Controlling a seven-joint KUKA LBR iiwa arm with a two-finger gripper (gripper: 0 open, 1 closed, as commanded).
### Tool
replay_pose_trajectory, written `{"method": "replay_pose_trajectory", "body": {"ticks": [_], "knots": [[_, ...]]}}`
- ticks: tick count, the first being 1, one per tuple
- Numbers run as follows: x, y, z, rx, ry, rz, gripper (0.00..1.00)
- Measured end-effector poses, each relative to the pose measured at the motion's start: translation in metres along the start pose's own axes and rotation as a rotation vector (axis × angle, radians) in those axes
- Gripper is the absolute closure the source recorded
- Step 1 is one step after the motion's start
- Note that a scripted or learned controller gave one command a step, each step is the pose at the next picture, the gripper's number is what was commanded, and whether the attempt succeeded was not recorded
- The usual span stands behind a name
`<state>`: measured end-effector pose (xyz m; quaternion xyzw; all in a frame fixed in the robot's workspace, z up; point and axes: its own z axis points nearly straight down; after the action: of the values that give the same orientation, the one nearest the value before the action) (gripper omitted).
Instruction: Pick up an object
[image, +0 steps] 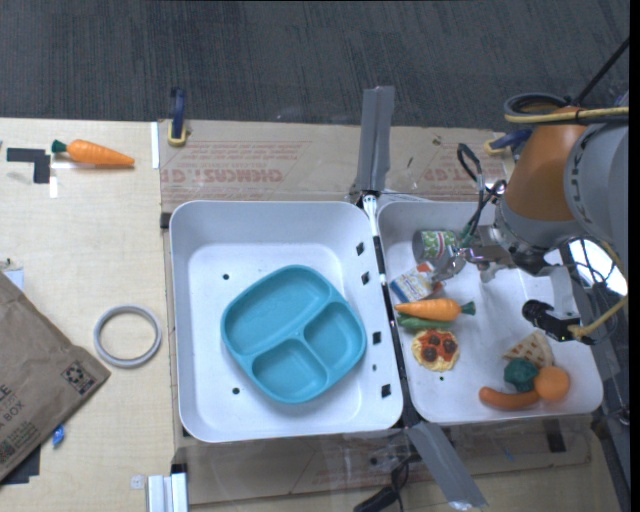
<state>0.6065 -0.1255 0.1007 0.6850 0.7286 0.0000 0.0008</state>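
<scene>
From the camera view above the bench (80, 230), the grey arm with its orange band reached in from the right and hung over the right bin (590, 395). The pincer (455, 262) sat low at that bin's far left part; whether it stood wide or narrow could not be told from here.

Taking the pincer as the mark: a crumpled green-and-white packet (434, 243) lay just beside it on the left, perhaps touching, though contact was not clear. A small blue-and-white packet (410, 287) lay just below, and a toy carrot (432, 310) below that, close to it. Further down sat a toy pizza round (435, 348). Well off to the lower right were a toy sandwich wedge (530, 349), a green lump (520, 373), an orange ball (552, 382) and an orange sausage shape (503, 398), bunched together.

The left bin (200, 400) held one blue three-part plate (292, 331).

Far left of the pincer, on the bench, lay a second carrot (92, 153), one grey tape ring (127, 334) and a cardboard box (35, 375) reading "BOX". The cardboard sheet (240, 160) behind the bins bore inverted red lettering, too unclear to read.

Two bins, two carrots, two packets.
</scene>
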Motion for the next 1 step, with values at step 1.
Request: {"method": "replay_pose_trajectory", "body": {"ticks": [1], "knots": [[0.0308,-0.0587,0.0097,0.003,0.001,-0.052,0.0]]}}
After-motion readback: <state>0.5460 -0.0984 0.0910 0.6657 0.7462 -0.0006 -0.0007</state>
